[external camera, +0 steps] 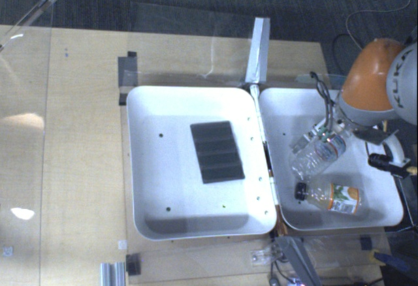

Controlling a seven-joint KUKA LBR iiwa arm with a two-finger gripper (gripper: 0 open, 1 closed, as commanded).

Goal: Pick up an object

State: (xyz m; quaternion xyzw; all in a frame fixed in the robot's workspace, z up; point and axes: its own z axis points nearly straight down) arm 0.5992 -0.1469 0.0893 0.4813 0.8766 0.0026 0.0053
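In the right bin (pixel 287 108) a clear crumpled plastic bottle (pixel 312 155) lies tilted. A second clear bottle with an orange and green label (pixel 334 197) and a black cap lies on its side nearer the front. A flat black ribbed rectangle (pixel 217 151) rests in the middle of the left bin (pixel 150 147). My gripper (pixel 326 128) hangs below the orange band (pixel 369 82) of the arm, right at the upper end of the crumpled bottle; whether it touches the bottle I cannot tell.
The two white bins stand side by side with a raised divider (pixel 264 147) between them. A grey upright bar (pixel 258 49) stands behind the bins. Black cables (pixel 392 164) and hardware sit at the right bin's right edge.
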